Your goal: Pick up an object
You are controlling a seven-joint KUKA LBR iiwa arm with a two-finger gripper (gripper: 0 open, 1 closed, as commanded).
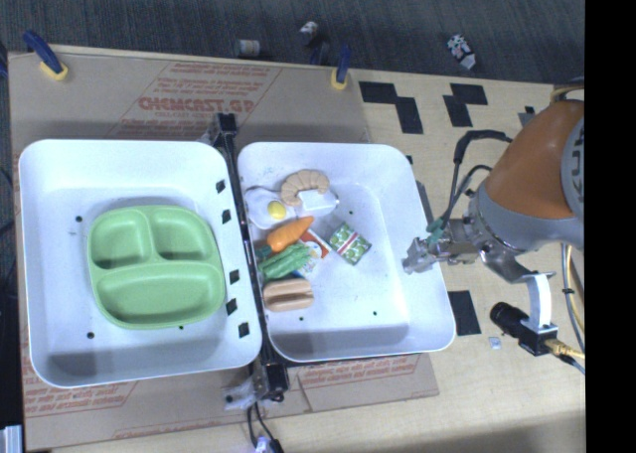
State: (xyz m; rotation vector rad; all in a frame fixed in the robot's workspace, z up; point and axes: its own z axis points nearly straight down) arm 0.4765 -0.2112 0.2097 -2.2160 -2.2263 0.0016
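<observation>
Objects for picking: a cluster of toy foods in the left half of the right bin, packed against the wall it shares with the left bin.

Carrot: orange, tapered, lying at a slant in the middle of the cluster.
Croissant: tan crescent at the far end, touching the fried egg, white with a yellow yolk.
Green beans: a bundle just below the carrot, pressed to the divider.
Hot dog bun: nearest the camera, just beside the beans.
Green carton: small and printed, set a little apart on the cluster's right, with bare bin floor beyond it.

Left bin: holds a green divided plate, no loose items on it.

Gripper: at the right bin's right rim, well apart from every object; nothing is between its fingers. How far they stand open cannot be told, as the tips are small and blurred against the rim. Grey arm with orange band behind it.

Handling note, as judgement: the carton and the bun look the easiest picks, each having open floor on at least one side. The carrot, egg and beans crowd each other and the wall, so a finger is likely to land on a neighbour. Approach should come down square over one item, fingers straddling its narrow width, clear of the divider.
</observation>
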